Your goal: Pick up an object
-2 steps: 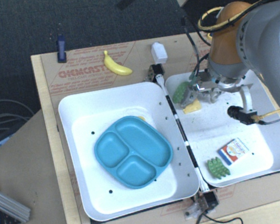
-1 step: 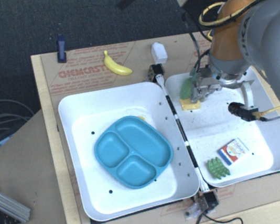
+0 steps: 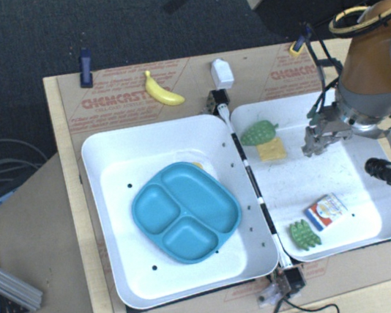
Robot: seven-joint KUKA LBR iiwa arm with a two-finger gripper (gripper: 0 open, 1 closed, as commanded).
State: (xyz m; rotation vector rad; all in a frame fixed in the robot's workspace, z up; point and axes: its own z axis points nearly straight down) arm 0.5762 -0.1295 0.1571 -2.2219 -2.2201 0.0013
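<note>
Jaws of the gripper [image 3: 315,141], whose opening I cannot tell, hang low in the right bin [image 3: 386,228], with the yellow block [image 3: 271,150] just to their left, beside the green leafy toy [image 3: 259,133].

Just one fixed camera up above the plywood bench [image 3: 133,95], angled down, far enough to catch both shallow white bins [image 3: 107,159].

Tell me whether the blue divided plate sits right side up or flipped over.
Right side up: the blue divided plate lies flat in the left bin, its three compartments facing up.
</note>
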